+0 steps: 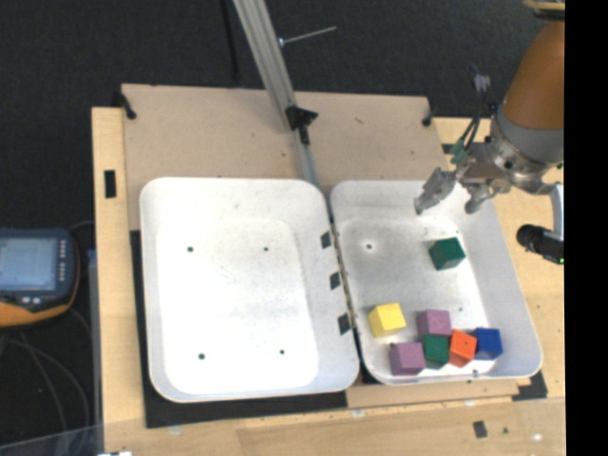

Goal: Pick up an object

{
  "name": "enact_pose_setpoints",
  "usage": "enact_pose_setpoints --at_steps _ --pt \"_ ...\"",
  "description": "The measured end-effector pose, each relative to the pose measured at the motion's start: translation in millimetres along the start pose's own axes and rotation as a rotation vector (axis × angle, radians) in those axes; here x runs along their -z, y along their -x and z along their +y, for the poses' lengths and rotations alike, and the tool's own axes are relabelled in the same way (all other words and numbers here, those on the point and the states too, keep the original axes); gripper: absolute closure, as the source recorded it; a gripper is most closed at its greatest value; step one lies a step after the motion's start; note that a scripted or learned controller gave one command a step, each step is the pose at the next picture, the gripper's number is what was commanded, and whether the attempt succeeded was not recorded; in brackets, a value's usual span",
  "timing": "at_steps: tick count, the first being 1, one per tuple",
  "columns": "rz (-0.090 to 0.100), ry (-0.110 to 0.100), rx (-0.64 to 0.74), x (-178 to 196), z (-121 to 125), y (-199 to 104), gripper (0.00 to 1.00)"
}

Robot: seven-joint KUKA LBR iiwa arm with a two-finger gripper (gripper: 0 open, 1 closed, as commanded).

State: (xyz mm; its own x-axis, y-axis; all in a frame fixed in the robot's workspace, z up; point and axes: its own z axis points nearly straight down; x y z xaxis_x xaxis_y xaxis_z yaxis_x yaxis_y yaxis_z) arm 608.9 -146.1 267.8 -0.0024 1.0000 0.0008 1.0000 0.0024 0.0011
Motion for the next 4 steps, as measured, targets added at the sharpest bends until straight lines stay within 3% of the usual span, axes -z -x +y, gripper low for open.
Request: enact_pose_setpoints --at_steps 1,4 --pt "0.0 -0.009 -0.005 -117.8 -50.1 -28.4 0.0" --pt "-0.001 0.003 -0.009 -113.5 -47.2 -28.3 0.0"
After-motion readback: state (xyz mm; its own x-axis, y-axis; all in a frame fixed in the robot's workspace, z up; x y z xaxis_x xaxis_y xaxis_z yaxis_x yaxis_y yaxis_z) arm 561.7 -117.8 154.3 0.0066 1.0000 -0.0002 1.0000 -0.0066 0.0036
